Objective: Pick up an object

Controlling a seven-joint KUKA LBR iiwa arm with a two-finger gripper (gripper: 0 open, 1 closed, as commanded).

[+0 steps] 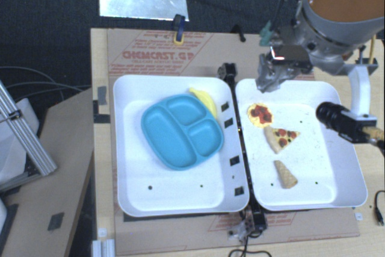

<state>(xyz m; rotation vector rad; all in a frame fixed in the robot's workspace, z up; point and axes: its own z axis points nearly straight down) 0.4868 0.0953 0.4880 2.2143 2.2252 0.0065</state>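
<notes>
Nothing has been picked up yet, judging from how things lie: every candidate object rests in a bin and the end effector (pixel 267 82) carries nothing visible. Two shallow white bins sit side by side on the tabletop. The left bin (pixel 135 189) holds a blue divided plate (pixel 180 132) with a yellow banana (pixel 206 100) tucked against its far edge, partly hidden behind the plate. The right bin (pixel 343 189) holds three small toy foods in a loose line from its far-left area toward its middle: a round piece with red spots (pixel 260 114), a pizza slice (pixel 281 138) just beside it, and a tan wedge (pixel 286 174) nearer the front edge. The grey arm (pixel 346 3) with its orange band reaches in from the right and hangs over the far-left corner of the right bin, the end effector pointing down just above and behind the round spotted piece, apart from it. Whether it is spread or pressed together cannot be told from this slant, since the tips blur into the wrist housing. The whole grasp appears to be left: descend onto an object, likely one of the pieces nearest below, close on it and lift.
</notes>
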